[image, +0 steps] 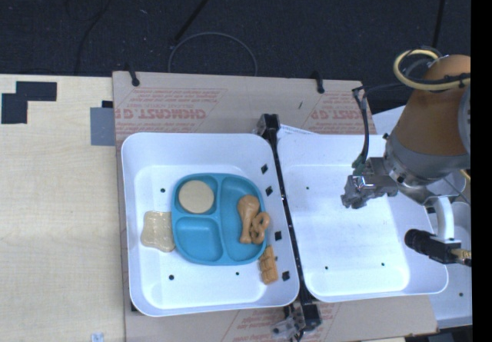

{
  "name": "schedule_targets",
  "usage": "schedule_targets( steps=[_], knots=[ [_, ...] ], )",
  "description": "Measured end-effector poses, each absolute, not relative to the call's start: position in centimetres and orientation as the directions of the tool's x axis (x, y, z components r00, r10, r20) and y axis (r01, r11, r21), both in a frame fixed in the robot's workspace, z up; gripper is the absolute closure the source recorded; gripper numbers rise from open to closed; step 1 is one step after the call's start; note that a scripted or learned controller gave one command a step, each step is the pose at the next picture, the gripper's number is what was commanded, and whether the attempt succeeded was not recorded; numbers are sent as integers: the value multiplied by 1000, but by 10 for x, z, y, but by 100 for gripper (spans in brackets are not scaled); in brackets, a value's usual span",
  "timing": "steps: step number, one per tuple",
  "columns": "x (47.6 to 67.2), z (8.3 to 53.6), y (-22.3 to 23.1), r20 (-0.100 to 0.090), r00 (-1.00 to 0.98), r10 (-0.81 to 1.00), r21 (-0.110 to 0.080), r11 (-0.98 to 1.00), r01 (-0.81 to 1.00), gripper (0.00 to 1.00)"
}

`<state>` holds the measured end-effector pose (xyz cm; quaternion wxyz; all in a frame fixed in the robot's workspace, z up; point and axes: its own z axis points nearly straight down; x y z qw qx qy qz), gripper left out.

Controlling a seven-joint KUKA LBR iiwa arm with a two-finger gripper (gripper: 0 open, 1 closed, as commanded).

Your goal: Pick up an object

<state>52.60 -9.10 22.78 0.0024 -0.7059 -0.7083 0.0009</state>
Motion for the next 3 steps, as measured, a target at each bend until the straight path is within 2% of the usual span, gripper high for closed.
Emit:
schedule_targets(
  steps=[1,3],
  knots=[
    [551,231,-41,2,-5,1000,-2,5,1000,100],
    [567,230,64,1,-4,1000,-3,4,1000,100]
  ],
)
